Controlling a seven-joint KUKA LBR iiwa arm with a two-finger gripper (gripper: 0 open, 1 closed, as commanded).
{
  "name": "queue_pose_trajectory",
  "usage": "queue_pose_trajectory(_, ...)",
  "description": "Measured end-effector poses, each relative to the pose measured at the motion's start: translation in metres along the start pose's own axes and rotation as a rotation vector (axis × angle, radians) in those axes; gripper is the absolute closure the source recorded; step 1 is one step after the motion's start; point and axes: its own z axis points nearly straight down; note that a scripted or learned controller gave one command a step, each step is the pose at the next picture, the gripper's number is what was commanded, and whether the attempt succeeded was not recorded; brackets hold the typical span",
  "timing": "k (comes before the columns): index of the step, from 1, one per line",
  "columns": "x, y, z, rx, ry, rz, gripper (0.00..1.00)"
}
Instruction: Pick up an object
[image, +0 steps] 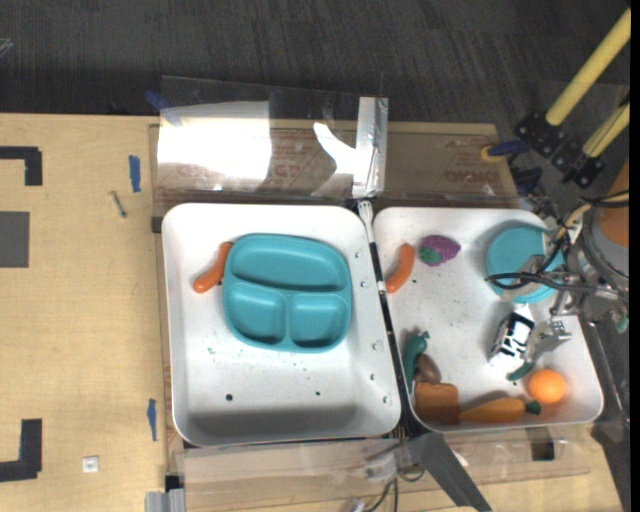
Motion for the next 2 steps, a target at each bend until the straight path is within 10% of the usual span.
queue_pose_trajectory(1,0.026,-0.048,0.119,0.002,-0.008,0.027,0.0)
queue_pose_trajectory(2,0.022,-0.045,0.107,0.001,-0.014,0.02,1.0)
